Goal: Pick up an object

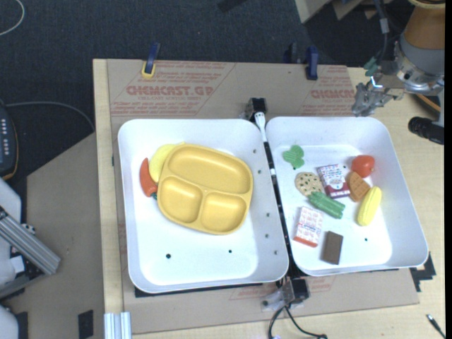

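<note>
Several toy foods (332,200) — red, green, yellow — fill right bin (402,232).

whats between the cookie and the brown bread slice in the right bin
In the camera view, a small red-and-white packet lies between the cookie and the bread slice.

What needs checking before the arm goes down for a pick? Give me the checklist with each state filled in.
1. Pincer clear of the bins: ok; it sits above the top edge of the right bin, over the bench.
2. Pincer free of load: cannot tell; it looks too small and blurred.
3. Targets available: ok; the right bin holds a cookie, a green leafy piece, a tomato, a banana and a brown bar.
4. Isolated target: ok; the brown bar lies apart from its neighbours.
5. Crowding: not ok; the green pod touches the small packet above it.
6. Left bin: not ok for easy picks; the yellow tray covers part of a red piece.
</note>
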Robot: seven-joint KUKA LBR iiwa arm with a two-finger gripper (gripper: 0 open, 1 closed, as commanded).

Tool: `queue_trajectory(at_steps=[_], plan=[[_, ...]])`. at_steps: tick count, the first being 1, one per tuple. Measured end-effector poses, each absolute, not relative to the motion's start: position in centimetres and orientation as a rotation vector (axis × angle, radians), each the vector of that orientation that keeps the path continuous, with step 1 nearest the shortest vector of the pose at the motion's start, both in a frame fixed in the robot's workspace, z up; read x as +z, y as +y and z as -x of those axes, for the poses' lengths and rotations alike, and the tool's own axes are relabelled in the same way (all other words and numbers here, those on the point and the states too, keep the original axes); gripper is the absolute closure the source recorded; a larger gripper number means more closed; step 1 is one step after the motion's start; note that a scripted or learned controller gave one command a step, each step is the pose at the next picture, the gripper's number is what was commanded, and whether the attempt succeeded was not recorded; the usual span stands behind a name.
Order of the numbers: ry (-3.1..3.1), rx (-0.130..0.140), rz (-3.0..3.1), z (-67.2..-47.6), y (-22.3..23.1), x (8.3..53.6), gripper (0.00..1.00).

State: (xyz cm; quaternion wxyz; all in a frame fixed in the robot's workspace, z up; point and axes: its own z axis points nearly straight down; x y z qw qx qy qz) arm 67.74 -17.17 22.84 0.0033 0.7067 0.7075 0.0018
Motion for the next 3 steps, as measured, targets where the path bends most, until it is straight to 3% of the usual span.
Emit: queue_trajectory(at_steps=[3], plan=[[2.23,0.001,-2.218,-61.1,-1.8,22.4,1.0]])
